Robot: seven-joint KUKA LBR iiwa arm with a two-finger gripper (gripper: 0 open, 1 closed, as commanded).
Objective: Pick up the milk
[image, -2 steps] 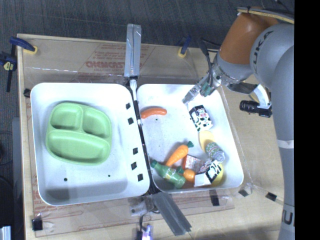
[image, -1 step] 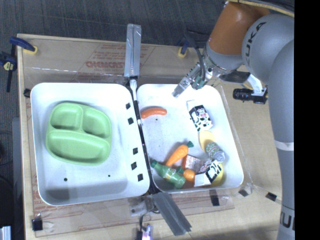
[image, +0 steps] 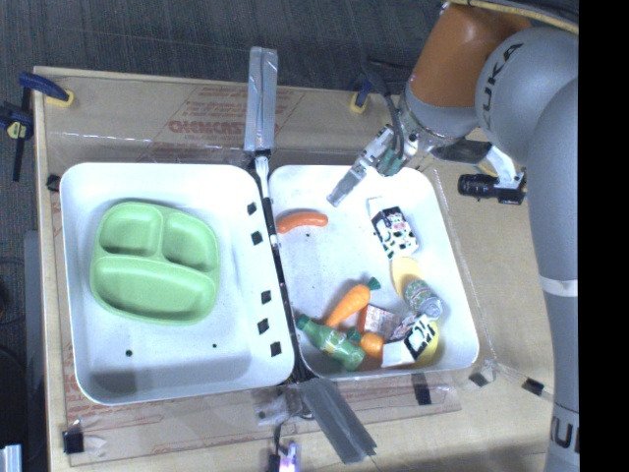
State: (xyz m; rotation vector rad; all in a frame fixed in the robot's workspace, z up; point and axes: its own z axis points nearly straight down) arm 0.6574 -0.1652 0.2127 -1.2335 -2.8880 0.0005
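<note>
Milk carton (image: 394, 230): small white carton with black cow patches, lying in the upper middle of the right bin, apart from the other items and not yet grasped.
Step in hand: judged to be the approach; the claw must drop over the carton, straddle its narrow sides and close squarely so the carton does not slip out.
Near clutter: a second black-and-white packet (image: 421, 336) lies in the near pile; it looks similar and should not be mistaken for the target.
Right bin (image: 450, 232), near end: green bottle (image: 332, 340), carrot (image: 349, 304), a small orange piece (image: 371, 344), a yellow item (image: 405, 273) and a wrapped packet (image: 423, 297), crowded together and touching.
Right bin, far end: sausage (image: 301, 220) near the dividing wall, well apart from the carton.
Left bin (image: 79, 352): green divided tray (image: 157, 260), lying flat, nothing in its compartments.
Claw (image: 346, 183): hangs over the far rim of the right bin, just beyond the carton, tilted toward the sausage; its fingers read as close together with nothing between them.
Desk (image: 147, 116): light board under both bins.
</note>
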